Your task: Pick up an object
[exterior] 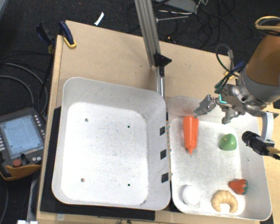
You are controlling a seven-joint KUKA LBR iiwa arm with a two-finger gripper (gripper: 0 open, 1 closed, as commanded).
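Fingers spread and empty, the grey two-finger gripper point(217, 109) hovers; the tapered orange plastic carrot point(190, 133) lies just below-left, where an off-centre descent could nudge it aside.

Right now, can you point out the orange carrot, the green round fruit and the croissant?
Orange plastic carrot point(190, 133), camera view, mid-body.
Green round fruit point(228, 142), camera view, centre.
Tan curved croissant point(225, 200), camera view, top of arch.
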